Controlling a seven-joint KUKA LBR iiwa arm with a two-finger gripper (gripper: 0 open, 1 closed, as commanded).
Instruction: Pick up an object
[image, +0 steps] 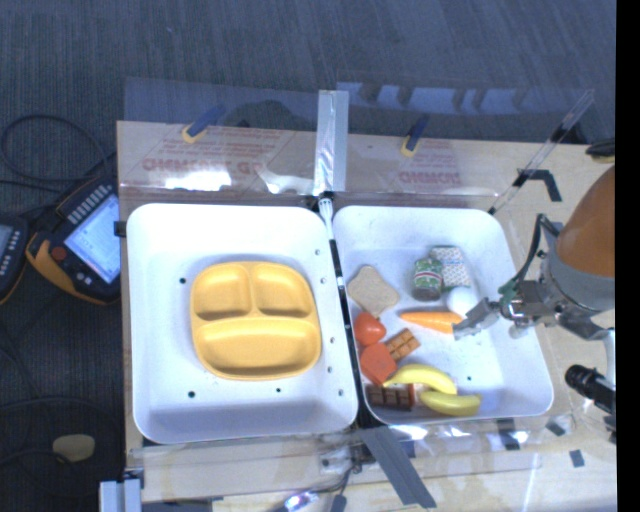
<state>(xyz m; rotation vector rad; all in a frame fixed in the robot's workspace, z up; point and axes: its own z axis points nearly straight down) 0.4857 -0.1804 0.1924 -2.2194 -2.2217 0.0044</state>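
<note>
In the right bin, the gripper is seen slightly open, empty, beside the carrot: probably light, stiff, best pinched mid-length.

A carrot lies flat mid-bin, tip toward 3 o'clock; an egg sits at its 1 o'clock.
</note>
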